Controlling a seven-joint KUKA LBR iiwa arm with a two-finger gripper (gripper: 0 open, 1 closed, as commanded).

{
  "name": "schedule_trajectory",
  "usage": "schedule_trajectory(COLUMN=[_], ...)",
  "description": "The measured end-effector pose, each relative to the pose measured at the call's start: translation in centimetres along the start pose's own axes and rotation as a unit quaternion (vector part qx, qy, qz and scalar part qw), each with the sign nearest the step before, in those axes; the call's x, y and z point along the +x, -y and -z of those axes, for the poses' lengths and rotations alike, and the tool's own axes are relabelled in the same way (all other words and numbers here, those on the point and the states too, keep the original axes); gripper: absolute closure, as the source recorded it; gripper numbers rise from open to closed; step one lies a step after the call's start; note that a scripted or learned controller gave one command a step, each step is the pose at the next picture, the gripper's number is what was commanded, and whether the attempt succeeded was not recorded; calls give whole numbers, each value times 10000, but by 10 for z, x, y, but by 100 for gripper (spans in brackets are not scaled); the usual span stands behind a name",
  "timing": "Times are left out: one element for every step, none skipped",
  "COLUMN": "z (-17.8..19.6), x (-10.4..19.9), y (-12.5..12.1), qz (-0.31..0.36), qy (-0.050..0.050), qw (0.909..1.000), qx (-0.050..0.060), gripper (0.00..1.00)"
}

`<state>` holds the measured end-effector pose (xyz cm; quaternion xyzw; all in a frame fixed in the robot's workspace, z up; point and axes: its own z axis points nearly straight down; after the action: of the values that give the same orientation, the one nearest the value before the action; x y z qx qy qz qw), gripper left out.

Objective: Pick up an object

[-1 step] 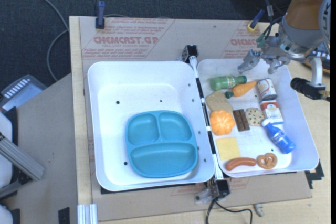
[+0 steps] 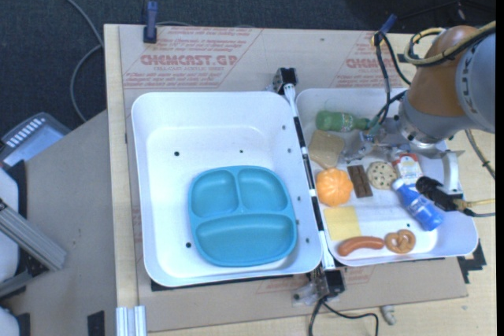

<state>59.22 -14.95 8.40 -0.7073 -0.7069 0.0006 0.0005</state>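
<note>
the end effector hangs low in the right bin, apparently descending to grasp; whether it grips anything i cannot tell. just below it lie a cookie and chocolate bar, an orange lower left. next: close, then lift.

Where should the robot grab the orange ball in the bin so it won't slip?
Probably across its middle, coming straight down from above. The orange is round, so its widest part gives the fingers the best hold. It sits against the right bin's left wall, with a yellow slice just below it, so closing along the wall's direction looks awkward too; top-down seems safest.
</note>
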Motion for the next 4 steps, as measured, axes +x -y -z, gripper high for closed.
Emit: schedule_trajectory(z=[0,11,11,9], x=[1,1,1,29], y=[43,42,42,-26], qz=[-1,-2,-2,8], qy=[-3,-1,-2,-2], qw=[10000,10000,10000,10000], qx=[0,-16,-15,-13], gripper=[0,100,0,0])
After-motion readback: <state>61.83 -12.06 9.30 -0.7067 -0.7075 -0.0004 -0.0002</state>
